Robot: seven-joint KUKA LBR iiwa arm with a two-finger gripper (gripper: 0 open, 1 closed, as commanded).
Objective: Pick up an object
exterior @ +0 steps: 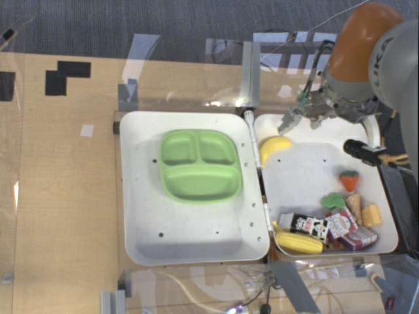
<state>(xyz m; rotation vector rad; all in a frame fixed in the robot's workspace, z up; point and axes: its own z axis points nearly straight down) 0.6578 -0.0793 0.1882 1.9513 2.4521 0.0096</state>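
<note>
My gripper hangs over the back left part of the right bin. It is open, its fingers spread with nothing between them. Just below and to the left of it, a yellow banana lies against the bin's left wall. Along the front and right of this bin are a corn cob, a black-and-white carton, a red-and-white packet, a purple box, a green piece, a small yellow block and a strawberry.
The left bin holds a green divided plate. A metal divider separates the two bins. A black part with cables sticks in from the right over the right bin's rim.
</note>
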